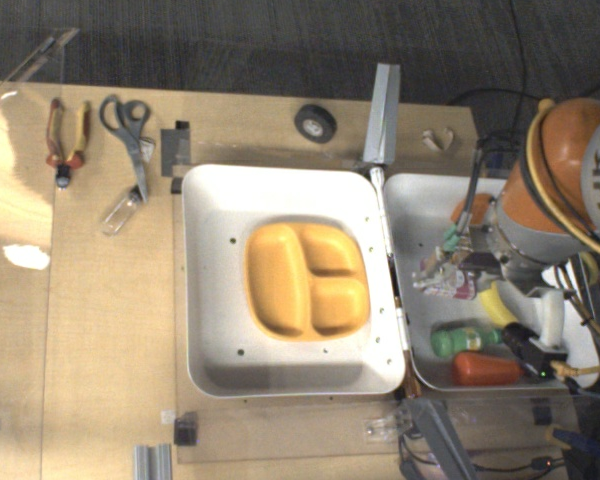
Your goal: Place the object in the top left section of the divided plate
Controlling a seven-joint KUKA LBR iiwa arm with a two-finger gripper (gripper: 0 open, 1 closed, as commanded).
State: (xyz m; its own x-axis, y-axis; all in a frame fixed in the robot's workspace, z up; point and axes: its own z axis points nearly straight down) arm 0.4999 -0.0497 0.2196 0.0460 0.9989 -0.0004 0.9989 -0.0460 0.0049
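Yellow divided plate (307,278), long compartment leftward, upright.

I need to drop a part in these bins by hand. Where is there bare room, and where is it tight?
Bare floor rings the yellow divided plate in the left bin, widest along its left and front walls. The right bin is crowded: a green bottle, a red item and the arm fill it; only its far-left corner is bare.

Dark grey carpeted floor (230,18) ran across the top of the frame. Below it lay the pale wooden surface (100,318), with bright glare in the upper left. Scissors (130,133) and red-handled pliers (65,138) lay near the upper left; a black tape roll (315,123) sat at top centre. A grey metal post (383,113) stood just right of it.
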